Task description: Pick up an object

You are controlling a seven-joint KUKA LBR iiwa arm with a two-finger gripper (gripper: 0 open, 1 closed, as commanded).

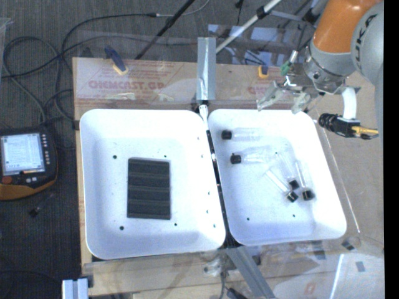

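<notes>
The grasp is not yet made: the grey arm with its orange band (340, 17) hangs above the far right corner of the bench, and its two-finger gripper (283, 98) hovers over the far rim of the right-hand shallow white bin (324, 226), fingers spread wide with nothing between them. What is left, by my reading, is the whole of the pick: choosing a piece, descending into a bin, closing and lifting. The right-hand bin holds four clear plastic tubes with black caps. One (243, 133) lies near the far wall, closest to the gripper, with its cap to the left; a second (252, 157) lies just in front of it, cap also to the left; the remaining pair (288, 180) lie close together toward the middle-right, their caps pointing to the near side. The tubes are transparent and hard to trace against the white floor. The left-hand shallow white bin (100, 229) holds a single dark ribbed rectangular block (149, 189), lying flat near its middle, well apart from the gripper.
</notes>
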